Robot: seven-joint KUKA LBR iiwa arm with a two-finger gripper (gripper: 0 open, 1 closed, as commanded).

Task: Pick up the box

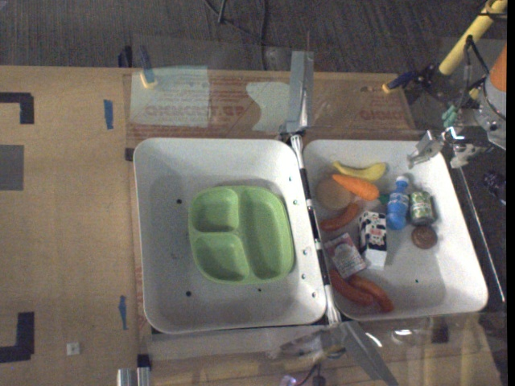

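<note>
Two bins (153,175) sit mid-frame; the box (372,238) lies in the right one, and the gripper (438,145) hangs at upper right, grip state unclear.

The tan tabletop (64,240) carries two white bins: the left bin (161,296) at 9 o'clock beside the right bin (459,280) at 3 o'clock.

A green divided plate (240,234) lay in the left white bin (153,215). The right bin (451,272) held a banana (360,169), carrot (356,186), blue bottle (397,203) and sausages (366,289) (crowded together).
</note>
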